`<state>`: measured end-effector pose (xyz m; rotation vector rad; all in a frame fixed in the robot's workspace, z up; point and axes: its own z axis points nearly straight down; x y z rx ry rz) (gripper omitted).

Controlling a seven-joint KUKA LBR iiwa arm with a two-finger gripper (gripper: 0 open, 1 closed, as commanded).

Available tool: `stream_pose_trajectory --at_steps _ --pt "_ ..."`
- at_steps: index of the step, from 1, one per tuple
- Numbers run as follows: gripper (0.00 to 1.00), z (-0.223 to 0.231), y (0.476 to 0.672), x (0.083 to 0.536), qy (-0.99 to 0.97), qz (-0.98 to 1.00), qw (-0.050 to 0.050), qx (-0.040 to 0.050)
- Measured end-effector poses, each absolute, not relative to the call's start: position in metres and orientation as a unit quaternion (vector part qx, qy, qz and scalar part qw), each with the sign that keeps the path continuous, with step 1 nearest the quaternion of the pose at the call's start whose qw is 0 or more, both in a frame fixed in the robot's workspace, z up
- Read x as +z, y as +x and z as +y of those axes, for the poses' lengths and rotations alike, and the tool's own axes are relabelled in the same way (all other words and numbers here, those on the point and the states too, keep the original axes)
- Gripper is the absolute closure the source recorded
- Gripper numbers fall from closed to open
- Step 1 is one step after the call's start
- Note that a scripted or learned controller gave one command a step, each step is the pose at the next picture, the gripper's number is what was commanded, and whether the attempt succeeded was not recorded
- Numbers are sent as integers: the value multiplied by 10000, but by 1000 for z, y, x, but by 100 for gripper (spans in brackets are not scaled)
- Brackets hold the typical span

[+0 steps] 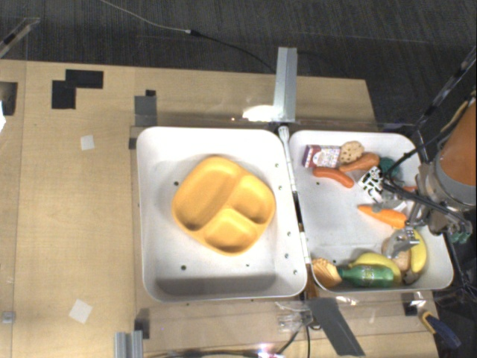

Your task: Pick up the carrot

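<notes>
1 carrot [381, 215] lies just beside the pincer [403, 239], whose grip state I cannot tell.

The arm [456, 162] reached in from the right edge, its orange band showing above the wrist. The end effector [406, 239] hung low at the near right, pointing down.

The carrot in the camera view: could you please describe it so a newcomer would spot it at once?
Look in the right bin, toward its right side beside the gripper. The carrot lies there on bare white floor: a plain orange tapered cone, pointing left, unlike the redder, round-ended sausage farther back.
</notes>
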<state>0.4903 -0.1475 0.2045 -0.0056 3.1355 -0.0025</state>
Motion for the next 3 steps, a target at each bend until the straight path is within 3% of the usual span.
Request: stream_pose_trajectory --at_steps 1,2,3 --pt "0 -205 521 106 1188 9929 25 -1" --pt "0 -179 494 91 292 9995 119 -31" --pt "0 -132 535 90 599 9982 81 0"
